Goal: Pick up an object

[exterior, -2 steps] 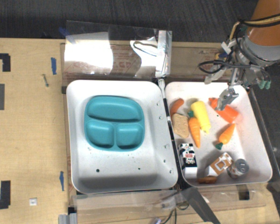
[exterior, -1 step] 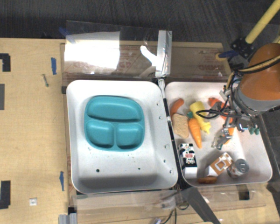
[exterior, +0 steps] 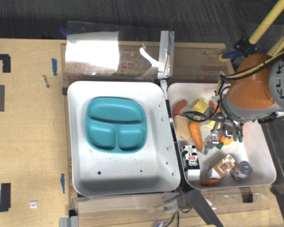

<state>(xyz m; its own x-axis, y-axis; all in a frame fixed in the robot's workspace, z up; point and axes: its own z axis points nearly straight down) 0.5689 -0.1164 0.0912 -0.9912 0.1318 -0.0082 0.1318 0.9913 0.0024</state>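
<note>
nearest you, at the front of the right white bin (exterior: 267, 167), sit a small orange-and-white box (exterior: 225, 165) and a grey metal can (exterior: 243, 169). your gripper (exterior: 221, 138) hangs low over the bin's middle, beside a tapered orange carrot (exterior: 195, 134) that lies lengthwise with its tip toward the front; whether the claw is wide or narrow you cannot tell. a yellow block (exterior: 199, 106) and a red piece (exterior: 179, 107) lie behind. the left white bin (exterior: 80, 103) holds a teal three-compartment tray (exterior: 116, 123)
</note>
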